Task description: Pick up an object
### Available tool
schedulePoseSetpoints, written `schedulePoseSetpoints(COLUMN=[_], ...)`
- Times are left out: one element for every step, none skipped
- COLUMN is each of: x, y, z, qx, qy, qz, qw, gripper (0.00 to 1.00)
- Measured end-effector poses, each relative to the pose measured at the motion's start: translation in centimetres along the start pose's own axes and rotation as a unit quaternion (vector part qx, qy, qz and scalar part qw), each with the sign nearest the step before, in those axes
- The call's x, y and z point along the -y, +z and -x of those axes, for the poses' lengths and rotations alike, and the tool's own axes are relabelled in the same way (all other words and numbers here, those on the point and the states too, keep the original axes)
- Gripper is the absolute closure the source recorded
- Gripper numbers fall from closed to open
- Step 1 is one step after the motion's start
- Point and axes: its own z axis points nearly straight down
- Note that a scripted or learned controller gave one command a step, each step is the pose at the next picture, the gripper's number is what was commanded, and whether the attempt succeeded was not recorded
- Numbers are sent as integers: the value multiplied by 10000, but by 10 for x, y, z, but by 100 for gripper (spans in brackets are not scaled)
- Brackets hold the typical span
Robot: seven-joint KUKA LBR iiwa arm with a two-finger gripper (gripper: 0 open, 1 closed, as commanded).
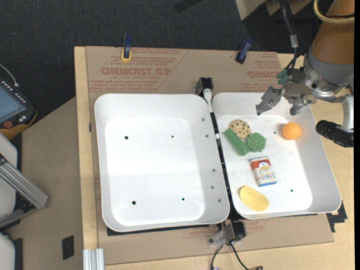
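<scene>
The right bin (315, 193) holds an orange ball (291, 131), a cookie (240, 127), a green ridged piece (237, 142) beside a green bumpy ball (257, 141), a small red and white box (263, 171) and a yellow oval (253, 198). My gripper (282, 101) hangs above the bin's far edge, up and left of the orange ball. Its two fingers are spread apart with nothing between them.
The left bin (112, 122) lies beside the right one, both on a cardboard sheet (169, 66) held by clamps (127, 46) at the back. A black divider strip (215, 134) runs between the bins. The arm's orange band (333, 32) rises at the upper right.
</scene>
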Motion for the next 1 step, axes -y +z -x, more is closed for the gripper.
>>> schedulePoseSetpoints(x=[66], y=[68], z=[-45], qx=[-19], qy=[-11], qz=[-65], qw=[10000], gripper=[0])
